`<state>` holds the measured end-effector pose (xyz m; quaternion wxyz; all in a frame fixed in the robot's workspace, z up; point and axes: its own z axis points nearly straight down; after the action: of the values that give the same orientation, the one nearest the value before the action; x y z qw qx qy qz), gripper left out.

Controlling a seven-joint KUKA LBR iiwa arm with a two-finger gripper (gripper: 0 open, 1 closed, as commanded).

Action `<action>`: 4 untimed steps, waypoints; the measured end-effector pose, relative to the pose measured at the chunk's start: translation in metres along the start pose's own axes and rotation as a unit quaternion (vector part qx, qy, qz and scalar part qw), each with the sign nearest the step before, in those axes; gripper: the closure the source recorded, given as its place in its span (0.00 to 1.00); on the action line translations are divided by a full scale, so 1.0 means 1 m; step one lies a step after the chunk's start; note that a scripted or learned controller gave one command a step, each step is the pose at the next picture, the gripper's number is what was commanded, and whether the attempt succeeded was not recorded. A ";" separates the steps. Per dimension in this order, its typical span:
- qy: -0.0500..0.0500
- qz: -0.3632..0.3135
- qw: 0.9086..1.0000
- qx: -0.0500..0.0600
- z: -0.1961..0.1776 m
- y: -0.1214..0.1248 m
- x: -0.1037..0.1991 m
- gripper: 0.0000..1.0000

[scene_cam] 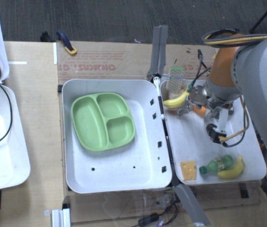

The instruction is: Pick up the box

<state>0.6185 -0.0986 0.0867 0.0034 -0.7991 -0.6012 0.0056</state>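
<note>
A small speckled box [175, 82] with a green top stands at the back left corner of the right bin [246, 148]. A yellow banana [175, 100] lies just in front of it. My gripper [190, 104] is low in the back of that bin, right beside the banana's right end and a little in front and to the right of the box. An orange object [199, 110] sits partly hidden under the gripper. Nothing can be seen held in the gripper.
A tan square piece [188, 170], a green bottle [215, 165] and a second banana [233, 170] lie along the right bin's front edge. The left bin [76, 160] holds a green divided plate [103, 121]. A black cable [228, 138] loops below the wrist.
</note>
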 end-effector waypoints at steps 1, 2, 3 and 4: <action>0.002 -0.038 0.999 -0.002 0.001 -0.076 -0.037 0.00; 0.000 0.069 0.998 0.000 0.000 -0.007 -0.004 0.00; -0.001 0.273 0.962 0.007 0.002 0.033 0.013 0.00; 0.002 0.259 0.966 -0.003 -0.061 0.021 -0.066 0.00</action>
<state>0.6209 -0.1672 0.1473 0.0009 -0.9277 -0.3733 0.0032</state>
